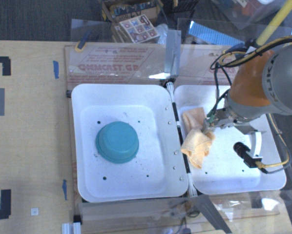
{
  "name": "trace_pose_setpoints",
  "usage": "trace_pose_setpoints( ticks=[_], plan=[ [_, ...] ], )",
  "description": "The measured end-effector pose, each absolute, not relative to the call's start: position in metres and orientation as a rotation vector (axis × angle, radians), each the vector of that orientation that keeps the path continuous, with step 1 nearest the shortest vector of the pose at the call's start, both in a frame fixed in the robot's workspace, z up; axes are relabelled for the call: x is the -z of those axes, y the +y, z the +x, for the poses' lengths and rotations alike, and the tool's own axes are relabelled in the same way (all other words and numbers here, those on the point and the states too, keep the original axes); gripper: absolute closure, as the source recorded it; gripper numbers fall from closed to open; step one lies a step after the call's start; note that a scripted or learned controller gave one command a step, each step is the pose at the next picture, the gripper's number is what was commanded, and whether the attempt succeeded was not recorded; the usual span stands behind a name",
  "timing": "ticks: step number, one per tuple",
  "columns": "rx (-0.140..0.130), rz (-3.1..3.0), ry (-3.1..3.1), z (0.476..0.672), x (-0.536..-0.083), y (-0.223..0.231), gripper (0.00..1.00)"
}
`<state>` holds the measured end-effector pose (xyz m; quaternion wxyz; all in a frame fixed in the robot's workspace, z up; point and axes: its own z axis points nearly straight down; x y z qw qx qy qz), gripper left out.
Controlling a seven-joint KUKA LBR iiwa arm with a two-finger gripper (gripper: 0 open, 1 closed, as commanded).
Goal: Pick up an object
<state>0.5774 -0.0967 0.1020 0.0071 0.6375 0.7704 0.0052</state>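
Cloth [197,145]: yellow-tan, crumpled, lying in the right bin [263,179] hard against the wall shared with the left bin [87,101]; one flatter flap toward the far side, a bunched lump toward the near side.
Bowl [117,141]: teal, upside down, alone near the middle of the left bin, well apart from the arm.
Gripper [210,126]: low over the right bin, at the cloth's right edge, touching or just above the fabric.
Fingers: too small and dark against the wrist to read as spread or pressed together; cannot tell, and no fabric seen plainly between them.
Step in hand: closing on the cloth, judged from the low position at its edge.
Doing it well: best aimed at the bunched lump rather than the thin flap, since folds give more to pinch; pressed down until fabric fills the gap, then closed fully before any lift.
Lifting: straight up and slow, clear of the dividing wall, so a trailing corner does not snag on the rim.
Risk: thin edge likely to slip out; cloth may drag along the bin floor instead of rising.
Hidden: cloth's right edge under the wrist; contact point itself not readable.
Cut off: upper arm [263,82] leaves the picture on the right.
Hard to make out: black and white part [248,152] with cable below the wrist, purpose unclear; clutter beyond the surface [29,130] blurred.
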Motion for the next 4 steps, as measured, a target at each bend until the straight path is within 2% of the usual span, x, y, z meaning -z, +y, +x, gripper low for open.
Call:
trace_pose_setpoints(
  ticks=[1,2,3,4],
  plan=[
    [-0.015,1.993,2.408,0.577,-0.102,-0.097,0.0],
    [-0.012,1.975,2.429,0.554,-0.09,-0.103,0.0],
    [-0.018,1.977,2.423,0.555,-0.101,-0.104,1.0],
    [-0.001,1.868,2.522,0.588,-0.264,-0.068,1.0]
  ],
)
